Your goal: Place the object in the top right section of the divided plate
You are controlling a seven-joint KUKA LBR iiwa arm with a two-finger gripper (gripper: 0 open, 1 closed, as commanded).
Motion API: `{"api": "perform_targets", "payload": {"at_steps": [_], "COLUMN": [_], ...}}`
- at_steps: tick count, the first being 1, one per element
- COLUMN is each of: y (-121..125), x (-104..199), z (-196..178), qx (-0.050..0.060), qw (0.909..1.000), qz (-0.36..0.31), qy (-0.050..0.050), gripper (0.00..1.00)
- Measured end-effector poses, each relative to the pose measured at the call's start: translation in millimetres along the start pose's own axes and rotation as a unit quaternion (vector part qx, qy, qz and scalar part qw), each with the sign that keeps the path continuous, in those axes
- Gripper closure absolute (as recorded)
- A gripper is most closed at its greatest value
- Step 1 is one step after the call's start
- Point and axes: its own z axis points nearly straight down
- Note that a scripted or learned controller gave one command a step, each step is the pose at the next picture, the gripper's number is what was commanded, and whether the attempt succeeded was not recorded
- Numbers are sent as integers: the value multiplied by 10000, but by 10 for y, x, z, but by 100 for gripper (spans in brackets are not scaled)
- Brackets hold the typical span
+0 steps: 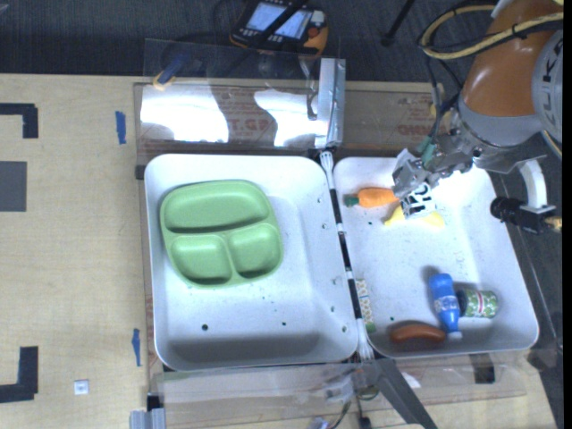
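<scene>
Pale wood bench (71,266) carrying two white bins, dark floor at 12 o'clock; green divided plate (222,231) in left bin (241,329); hand (413,186) over right bin (500,266), grip indiscernible, carrot (374,198) at its 9 o'clock, yellow piece partly hidden beneath.
</scene>
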Motion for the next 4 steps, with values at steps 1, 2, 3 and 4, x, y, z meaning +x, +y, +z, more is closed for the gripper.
{"api": "perform_targets", "payload": {"at_steps": [1,2,3,4], "y": [-41,345,398,454], "x": [215,17,-604,-401], "z": [-495,-292,144,234], "qx": [-9,-20,-22,-15], "qw": [9904,9974,9837,9336], "qz": [1382,-727,-1796,-3584], "qy": [-3,-8,-15,-1], "gripper": [100,100,100,100]}}
